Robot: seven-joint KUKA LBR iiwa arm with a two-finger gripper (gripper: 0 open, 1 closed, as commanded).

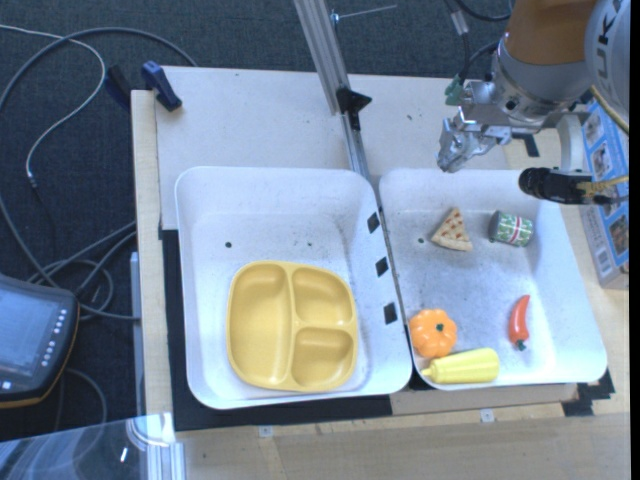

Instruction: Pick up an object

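The right bin (560, 298) holds a pizza slice (452, 231), a green can (511, 229), a red chili pepper (519, 321), an orange pumpkin (433, 332) and a yellow corn cob (464, 366). My gripper (458, 153) hangs above the bin's back rim, up and slightly left of the pizza slice, with nothing visibly between its fingers. I cannot make out how far apart the fingers stand.
A yellow divided plate (292, 324) lies in the left bin (200, 268). A slanted metal pole (325, 38) rises between the bins at the back. A blue clamp (160, 84) sits at the bench's back left corner. Cables lie on the floor at left.
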